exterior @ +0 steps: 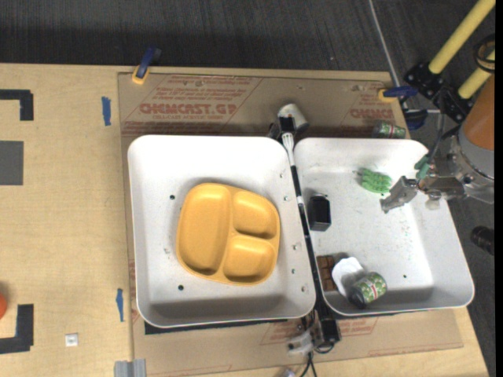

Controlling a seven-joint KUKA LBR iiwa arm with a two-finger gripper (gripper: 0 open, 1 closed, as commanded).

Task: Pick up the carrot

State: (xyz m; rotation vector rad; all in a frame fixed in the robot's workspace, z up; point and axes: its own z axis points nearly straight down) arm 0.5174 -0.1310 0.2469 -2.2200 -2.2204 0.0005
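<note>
The arm (479, 132) comes in from the right edge, orange band showing above the wrist, grey wrist housing angled down and leftward. Its gripper (395, 198) hangs low at the end, pointing left, metal fingertip (391, 203) leading; nothing sits between the fingers from this angle.

Cardboard sheet (189, 104) under the bins: red print "CHEMCAST GP", upside down; repeated partly at right, unreadable.

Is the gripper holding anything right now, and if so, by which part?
Nothing is held: the gripper hangs over bare floor of the right bin, just right of a green object.
</note>
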